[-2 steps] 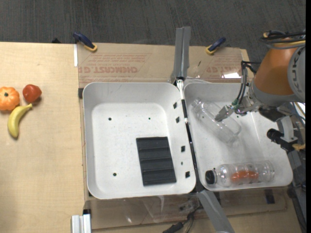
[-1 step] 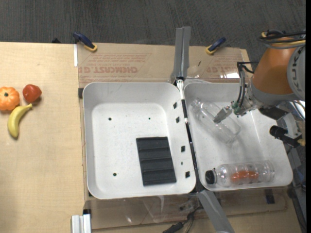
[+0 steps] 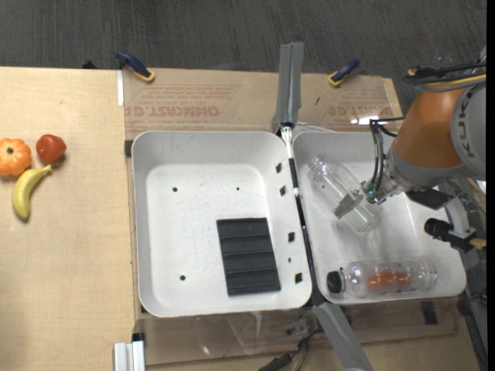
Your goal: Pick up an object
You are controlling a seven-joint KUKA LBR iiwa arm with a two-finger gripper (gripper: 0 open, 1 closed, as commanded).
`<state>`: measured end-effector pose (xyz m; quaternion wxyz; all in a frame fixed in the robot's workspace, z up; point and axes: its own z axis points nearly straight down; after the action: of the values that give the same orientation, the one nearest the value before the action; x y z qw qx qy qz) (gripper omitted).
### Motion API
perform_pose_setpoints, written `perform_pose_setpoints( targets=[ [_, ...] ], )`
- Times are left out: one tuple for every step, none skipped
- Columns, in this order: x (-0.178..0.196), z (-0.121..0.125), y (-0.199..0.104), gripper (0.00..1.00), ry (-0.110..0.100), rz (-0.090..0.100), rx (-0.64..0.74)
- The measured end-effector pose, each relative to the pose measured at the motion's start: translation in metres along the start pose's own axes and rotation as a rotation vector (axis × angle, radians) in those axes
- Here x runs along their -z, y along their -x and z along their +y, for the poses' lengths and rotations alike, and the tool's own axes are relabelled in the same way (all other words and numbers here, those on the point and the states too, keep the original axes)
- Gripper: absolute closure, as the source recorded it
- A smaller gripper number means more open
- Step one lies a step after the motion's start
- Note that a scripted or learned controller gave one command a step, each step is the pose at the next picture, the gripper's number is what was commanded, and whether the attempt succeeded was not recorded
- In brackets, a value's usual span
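Observation:
In the right bin (image 3: pixel 329 242) a clear plastic bottle (image 3: pixel 328 178) lies tilted near the far left corner. My gripper (image 3: pixel 352 204) hangs low over the near end of that bottle, touching or just above it, and the arm's orange band (image 3: pixel 433 134) is to its right. Along the right bin's near wall lies a second clear bottle (image 3: pixel 384 277) with a black cap and orange contents. A black ribbed block (image 3: pixel 247 256) lies flat in the left bin (image 3: pixel 141 207), towards its near right.
A divider post (image 3: pixel 290 91) rises between the bins at the back. On the wooden bench to the left lie an orange fruit (image 3: pixel 13 158), a red fruit (image 3: pixel 51 148) and a banana (image 3: pixel 26 192). Clamps (image 3: pixel 135 66) (image 3: pixel 343 72) hold the cardboard behind the bins.

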<state>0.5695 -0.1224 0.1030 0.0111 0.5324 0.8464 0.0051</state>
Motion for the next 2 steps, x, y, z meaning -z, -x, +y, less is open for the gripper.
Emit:
perform_pose_setpoints(
  targets=[
    [-0.009, -0.034, 0.024, 0.00, -0.019, 0.011, 0.017],
    [-0.010, -0.004, 0.033, 0.00, -0.023, 0.014, 0.031]
  ],
)
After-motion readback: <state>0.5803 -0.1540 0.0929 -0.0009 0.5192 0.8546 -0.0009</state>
